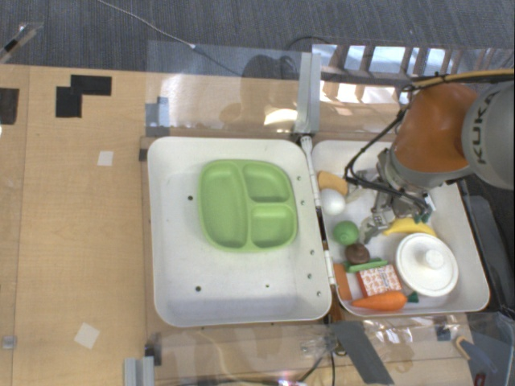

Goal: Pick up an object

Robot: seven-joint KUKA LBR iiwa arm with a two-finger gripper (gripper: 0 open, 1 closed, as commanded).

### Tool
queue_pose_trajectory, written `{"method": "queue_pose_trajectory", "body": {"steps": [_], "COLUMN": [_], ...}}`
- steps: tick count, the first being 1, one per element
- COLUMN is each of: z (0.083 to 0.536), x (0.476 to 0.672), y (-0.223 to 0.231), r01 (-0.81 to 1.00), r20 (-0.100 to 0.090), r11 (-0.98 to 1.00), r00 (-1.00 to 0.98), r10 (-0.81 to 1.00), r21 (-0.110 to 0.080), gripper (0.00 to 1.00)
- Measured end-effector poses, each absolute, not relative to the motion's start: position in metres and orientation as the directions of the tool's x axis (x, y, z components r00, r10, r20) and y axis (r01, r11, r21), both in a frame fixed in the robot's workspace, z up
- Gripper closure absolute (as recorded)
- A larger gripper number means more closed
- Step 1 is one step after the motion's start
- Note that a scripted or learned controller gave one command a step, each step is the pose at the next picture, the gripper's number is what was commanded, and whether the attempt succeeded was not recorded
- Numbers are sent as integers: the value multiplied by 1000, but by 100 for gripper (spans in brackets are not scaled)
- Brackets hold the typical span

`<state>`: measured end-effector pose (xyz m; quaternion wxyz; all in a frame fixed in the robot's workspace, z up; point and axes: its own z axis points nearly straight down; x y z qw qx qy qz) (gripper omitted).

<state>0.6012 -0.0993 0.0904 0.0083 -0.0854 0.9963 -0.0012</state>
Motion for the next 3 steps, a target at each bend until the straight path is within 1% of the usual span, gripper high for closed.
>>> {"method": "queue_pose_trajectory", "body": {"steps": [1,2,3], "z": [96,89,89], "x": [581,644,600], "y": [-207,-175,-207], "r01": [-280,-219,-122], "r20": [-22,21,-11], "r11": [960,976,993], "r00": [-960,-976,-992], "r10": [-281,-219,-122], "r21": [-11,0,-4], "gripper": [0,0,0]}}
